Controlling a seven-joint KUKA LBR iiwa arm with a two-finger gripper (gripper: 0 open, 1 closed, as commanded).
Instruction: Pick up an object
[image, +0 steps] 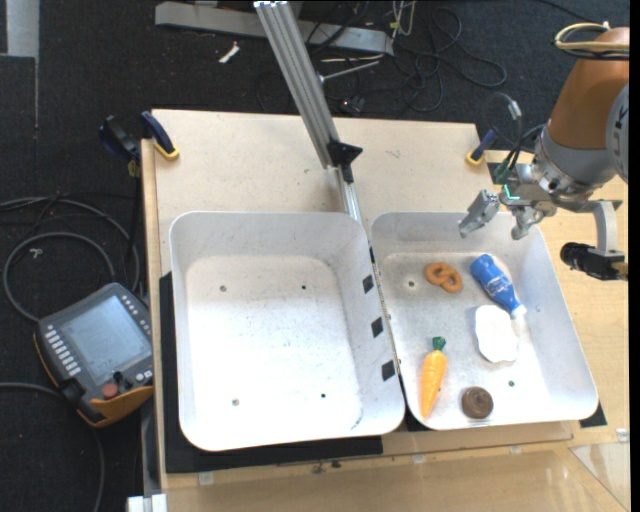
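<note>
You're looking at the tool (500, 219) hanging over the far rim of the right bin (570, 350), its two fingers spread apart and gripping nothing. Everything pickable is lying in that bin, nearer the camera than the tool. The closest candidate is the blue bottle (496, 282), sitting just below the tool in the view, its long axis slanting from the upper left down toward its white cap at the lower right. Judging by that, the fingers would need to be closing across the bottle's narrow width.

Just beside the bottle, to the left, a brown pretzel (443, 277) is lying flat. Touching or nearly touching the bottle's cap end is a white lump (496, 334), which could be crowding a grasp at that end. Farther toward you, the orange carrot (432, 378) is lying lengthwise along the bin's left wall, and a dark round piece (477, 403) is resting beside it. The left bin (200, 250) is sitting well apart from the tool. Nothing is standing between tool and bottle.
</note>
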